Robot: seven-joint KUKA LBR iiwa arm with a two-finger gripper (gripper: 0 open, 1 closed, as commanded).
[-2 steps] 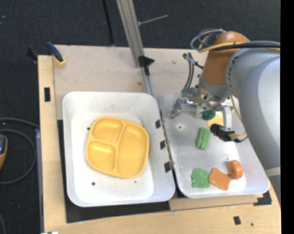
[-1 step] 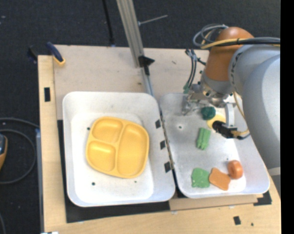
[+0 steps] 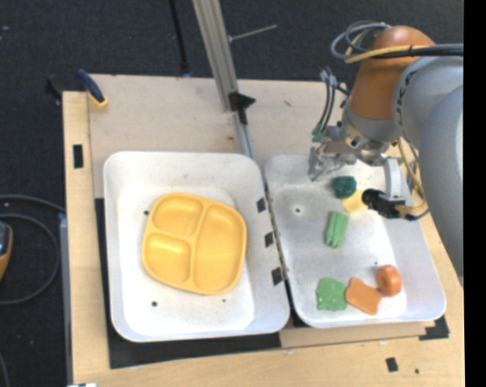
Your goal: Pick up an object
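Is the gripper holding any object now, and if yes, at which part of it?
Nothing is seen between the fingers of the gripper. It hangs at the right bin's far edge, beside a dark green piece.

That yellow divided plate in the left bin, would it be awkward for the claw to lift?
Probably. The yellow plate lies flat and wide in the left bin, so only its thin rim offers a hold. It looks like stiff, light plastic, likely smooth and slippery. Gripped at one edge, it would probably tilt.

Arm point(image 3: 436, 95): I lose it past the right edge.
Yellow piece point(image 3: 353, 202): partly hidden behind the black fitting point(image 3: 381, 202).
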